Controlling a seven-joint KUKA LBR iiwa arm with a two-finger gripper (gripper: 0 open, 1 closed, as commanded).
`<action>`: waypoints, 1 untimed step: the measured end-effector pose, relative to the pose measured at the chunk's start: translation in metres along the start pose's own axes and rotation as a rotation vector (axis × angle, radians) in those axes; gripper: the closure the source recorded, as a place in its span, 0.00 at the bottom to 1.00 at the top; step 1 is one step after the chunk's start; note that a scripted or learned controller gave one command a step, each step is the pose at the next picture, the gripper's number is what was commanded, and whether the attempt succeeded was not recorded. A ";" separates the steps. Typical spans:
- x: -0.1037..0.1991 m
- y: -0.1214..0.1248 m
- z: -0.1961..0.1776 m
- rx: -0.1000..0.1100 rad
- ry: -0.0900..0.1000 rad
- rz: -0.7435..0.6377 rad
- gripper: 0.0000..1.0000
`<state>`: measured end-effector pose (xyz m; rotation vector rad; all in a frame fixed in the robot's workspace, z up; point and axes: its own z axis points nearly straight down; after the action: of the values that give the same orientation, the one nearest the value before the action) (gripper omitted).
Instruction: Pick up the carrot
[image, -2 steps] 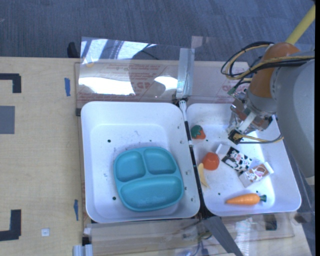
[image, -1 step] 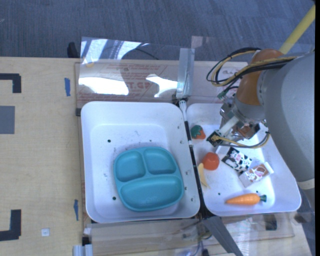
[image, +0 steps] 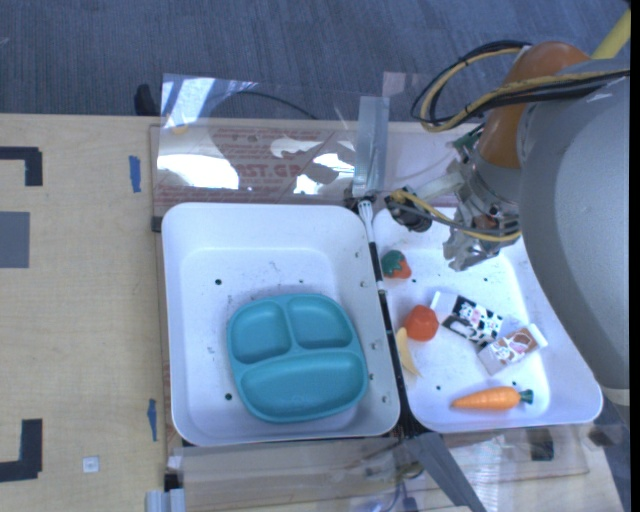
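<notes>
The pale wooden counter (image: 70, 330) carries two shallow white bins, touching side by side. The left bin (image: 190, 250) sits right of the counter's bare stretch; the right bin (image: 560, 395) adjoins the left bin's right wall.

Two shallow white plastic bins sit side by side on the bench, touching along their inner edges. The left bin (image: 190, 240) holds a teal three-compartment plastic plate (image: 296, 356), lying flat toward the near side. The right bin (image: 560, 395) holds several items. A small orange-and-green toy vegetable (image: 397, 265) lies at the far left, just beside the dividing edge. A round orange-red ball (image: 421, 323) lies nearer, with a pale yellow piece (image: 406, 352) touching it on the near left. A small black-and-white printed carton (image: 497, 334) lies right of the ball. The orange toy carrot (image: 490, 400) lies along the near edge. The gripper (image: 468, 248) hangs over the far part of the right bin.
</notes>
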<state>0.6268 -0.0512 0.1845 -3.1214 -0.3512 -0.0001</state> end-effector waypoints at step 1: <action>-0.012 0.043 0.098 0.002 -0.001 0.008 1.00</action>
<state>0.6243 -0.0956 0.0864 -3.1212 -0.3383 0.0015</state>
